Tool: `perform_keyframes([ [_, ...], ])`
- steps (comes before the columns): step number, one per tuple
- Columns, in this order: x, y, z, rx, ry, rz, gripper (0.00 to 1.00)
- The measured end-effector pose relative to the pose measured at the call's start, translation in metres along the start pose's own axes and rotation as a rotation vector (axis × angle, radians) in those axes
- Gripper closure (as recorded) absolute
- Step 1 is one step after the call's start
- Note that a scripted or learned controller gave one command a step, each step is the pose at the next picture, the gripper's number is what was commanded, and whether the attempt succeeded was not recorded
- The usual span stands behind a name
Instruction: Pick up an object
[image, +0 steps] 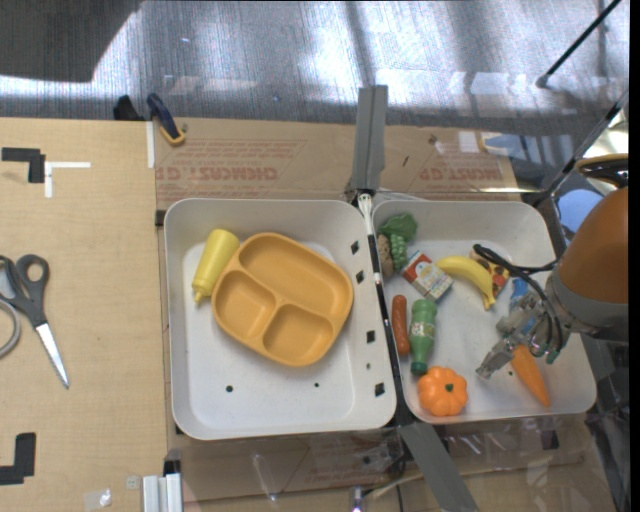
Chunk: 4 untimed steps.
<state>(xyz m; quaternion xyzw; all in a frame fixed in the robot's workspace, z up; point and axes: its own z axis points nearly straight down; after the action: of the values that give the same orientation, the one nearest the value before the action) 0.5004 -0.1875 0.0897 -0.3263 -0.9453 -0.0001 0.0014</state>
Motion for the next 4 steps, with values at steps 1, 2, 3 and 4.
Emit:
perform_keyframes([
  [1, -0.001, 0.001, -0.007, 0.0, 0.0, -0.003, 1.0],
  [2, 0.049, 0.087, -0.1, 0.0, -0.002, -0.075, 1.0],
  [3, -0.038, 0.074, -0.18, 0.001, -0.004, 0.152, 1.0],
  [4, 0.009, 0.063, -0.005, 0.0, -0.001, 0.043, 1.0],
])
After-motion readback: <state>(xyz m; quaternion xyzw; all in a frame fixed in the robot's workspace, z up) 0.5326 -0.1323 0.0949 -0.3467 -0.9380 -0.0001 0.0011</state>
